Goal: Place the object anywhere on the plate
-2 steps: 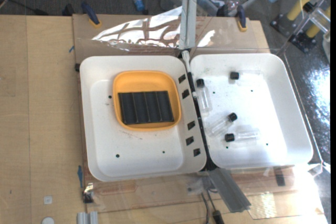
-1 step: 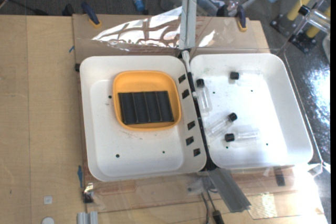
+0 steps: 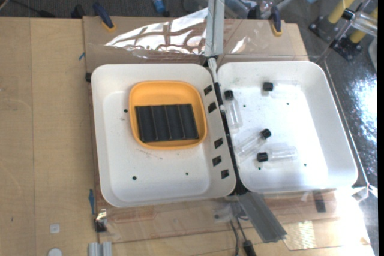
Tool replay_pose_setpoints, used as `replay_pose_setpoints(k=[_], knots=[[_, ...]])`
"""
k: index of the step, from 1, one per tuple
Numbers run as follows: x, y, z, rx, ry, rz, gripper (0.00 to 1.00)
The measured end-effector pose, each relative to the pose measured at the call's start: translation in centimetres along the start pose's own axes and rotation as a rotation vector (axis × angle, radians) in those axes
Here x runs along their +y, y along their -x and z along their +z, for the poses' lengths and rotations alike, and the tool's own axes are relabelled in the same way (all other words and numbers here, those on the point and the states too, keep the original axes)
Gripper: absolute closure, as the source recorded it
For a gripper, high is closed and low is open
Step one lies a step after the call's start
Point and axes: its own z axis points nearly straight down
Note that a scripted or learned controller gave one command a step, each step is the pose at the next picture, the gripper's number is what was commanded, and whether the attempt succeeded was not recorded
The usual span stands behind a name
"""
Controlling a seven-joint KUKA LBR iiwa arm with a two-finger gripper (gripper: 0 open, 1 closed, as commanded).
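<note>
**black block lying on the plate**

the state of the jaws cannot be told. a black ribbed block [image 3: 167, 122] is seen lying flat on the orange plate [image 3: 168, 88], well inside its rim. the plate is set in the left bin [image 3: 156, 180], toward its far side. in the right bin [image 3: 318, 129] three clear vials [image 3: 255, 139] with black caps are scattered, and a loose black cap [image 3: 267, 87] is seen near the far wall.
</note>
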Motion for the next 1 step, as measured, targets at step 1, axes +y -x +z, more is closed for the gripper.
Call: replay_pose_setpoints(k=[1], knots=[[0.16,-0.08,0.04,-0.002,0.0,-0.281,1.0]])
